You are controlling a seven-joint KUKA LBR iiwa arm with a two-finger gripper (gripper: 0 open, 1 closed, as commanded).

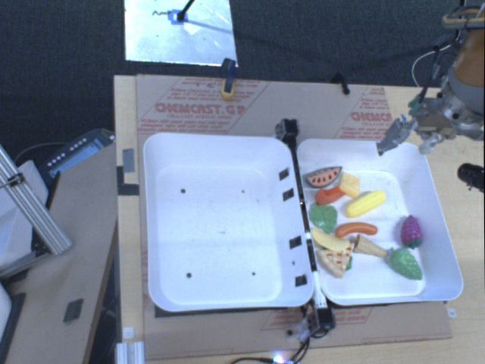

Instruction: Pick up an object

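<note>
The right bin (439, 226) holds several toy foods: a watermelon slice (323, 177), a yellow corn cob (365, 202), a sausage (355, 229), purple grapes (411, 230), a green broccoli piece (323, 217), a banana (330, 239) and a pizza slice (336, 260). My gripper (409, 137) hangs above the bin's far right corner, with two grey fingers (392, 138) spread apart and nothing between them. It is well above and behind the toys, touching none.
The left bin (220, 218) sits beside the right one, joined by a black clip strip (295, 203). A yellow clamp (227, 89) sits at the board's far edge. A grey rail (30, 211) and a device (76, 150) lie at the left.
</note>
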